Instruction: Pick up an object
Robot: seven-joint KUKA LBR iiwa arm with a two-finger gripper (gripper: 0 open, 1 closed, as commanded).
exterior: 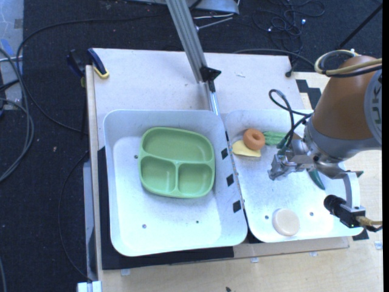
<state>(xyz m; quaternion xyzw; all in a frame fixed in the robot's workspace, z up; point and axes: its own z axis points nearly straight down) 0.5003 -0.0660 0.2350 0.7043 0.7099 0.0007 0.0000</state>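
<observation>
In the right bin point(261, 224) lie an orange doughnut-shaped toy point(254, 139), a pale yellow piece point(244, 151) touching it, and a green item point(275, 138) partly hidden by the arm. A cream round disc point(285, 221) rests near the bin's front edge. My gripper point(279, 167) hangs over the middle of the right bin, to the right of and slightly nearer than the doughnut, above bare bin floor. Nothing shows between its metal fingers. A second green piece point(317, 178) peeks out under the wrist.
A green three-compartment plate point(177, 162) sits in the left bin point(121, 224). A slanted metal pole point(188, 32) rises behind the bins. Black cables loop near the wrist, and a black bracket point(342, 210) sticks out over the right bin's near corner.
</observation>
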